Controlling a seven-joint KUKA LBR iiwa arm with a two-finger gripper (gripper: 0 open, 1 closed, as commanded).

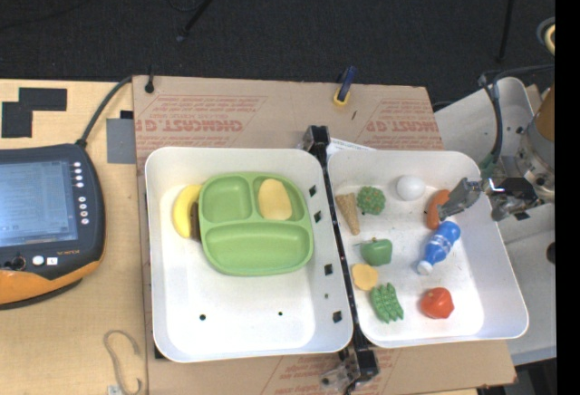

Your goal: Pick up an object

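Camera view, looking down at a slant. Two white bins side by side on brown cardboard.

Hard to make out: the gripper reaches in over the right bin's upper right part, but its fingers are small, dark and blurred against the arm's hardware. Cannot tell whether they are spread or pressed together. An orange-red object sits right at the fingertip, partly covered by it; shape unclear, and contact or grasp cannot be judged. The arm is cut off at the right edge, so just the wrist and some grey housing are seen. A banana in the left bin is half hidden behind the green divided plate.

Arm pose: wrist low, extending leftward from the right side, gripper tip above the right bin near its upper right.

Right bin contents: white ball near the top, broccoli piece, tan cone-like wedge, green pepper, blue bottle lying tilted just below the gripper, yellow round item, green bumpy item, red tomato-like object.

A yellow oval item lies in the plate's upper right compartment. A tablet-style pendant rests on the bench at left.
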